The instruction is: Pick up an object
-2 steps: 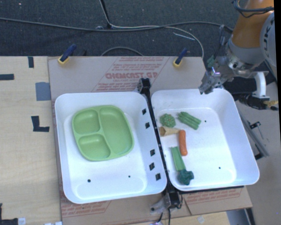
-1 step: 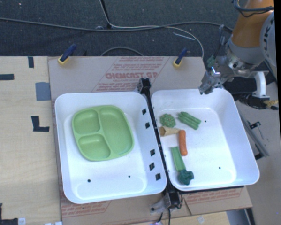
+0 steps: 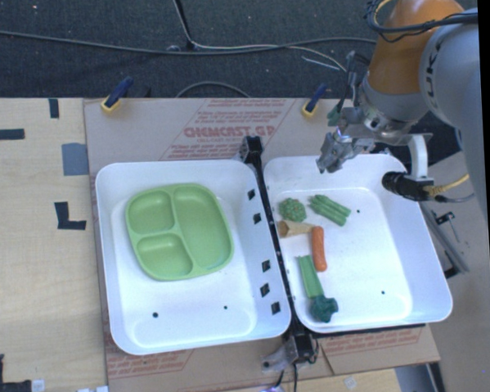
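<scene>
Hovering above the far edge of the right bin [image 3: 411,248], the end effector [image 3: 333,158] carries nothing visible; whether it is spread or pressed together cannot be told. Below lie broccoli [image 3: 292,209], a carrot [image 3: 318,249] and a green bundle [image 3: 330,209]. A green tray [image 3: 179,231] sits in the left bin [image 3: 122,279].

green divided plate [image 3: 179,232] in left bin [image 3: 117,263]; cardboard [image 3: 225,126] beneath.

Bright, even overhead light, soft shadows, mild blur, faint glare on white bins [image 3: 117,263].
</scene>
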`<state>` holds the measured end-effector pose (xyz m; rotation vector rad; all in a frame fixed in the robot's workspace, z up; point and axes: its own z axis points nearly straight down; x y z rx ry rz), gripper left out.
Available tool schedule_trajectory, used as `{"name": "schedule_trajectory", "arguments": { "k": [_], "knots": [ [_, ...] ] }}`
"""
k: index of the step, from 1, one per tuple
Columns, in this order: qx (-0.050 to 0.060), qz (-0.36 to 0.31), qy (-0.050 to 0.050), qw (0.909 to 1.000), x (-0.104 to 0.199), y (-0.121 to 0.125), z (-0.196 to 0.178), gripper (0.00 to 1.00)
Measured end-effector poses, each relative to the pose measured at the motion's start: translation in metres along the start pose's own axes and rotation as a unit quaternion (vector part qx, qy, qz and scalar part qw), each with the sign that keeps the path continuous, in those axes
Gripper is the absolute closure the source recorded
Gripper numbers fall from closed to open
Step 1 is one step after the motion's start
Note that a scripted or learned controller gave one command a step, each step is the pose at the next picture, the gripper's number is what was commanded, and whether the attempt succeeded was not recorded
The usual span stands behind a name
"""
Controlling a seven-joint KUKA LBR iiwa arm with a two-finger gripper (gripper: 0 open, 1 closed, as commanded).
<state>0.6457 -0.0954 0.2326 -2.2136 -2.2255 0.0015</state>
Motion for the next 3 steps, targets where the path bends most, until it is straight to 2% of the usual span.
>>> {"name": "schedule_trajectory", "arguments": {
  "k": [1, 3],
  "knots": [
    [0.001, 0.0, 0.0, 1.0, 0.05, -0.015, 0.011, 1.0],
    [0.0, -0.001, 0.0, 1.0, 0.168, -0.019, 0.014, 1.0]
  ]
}}
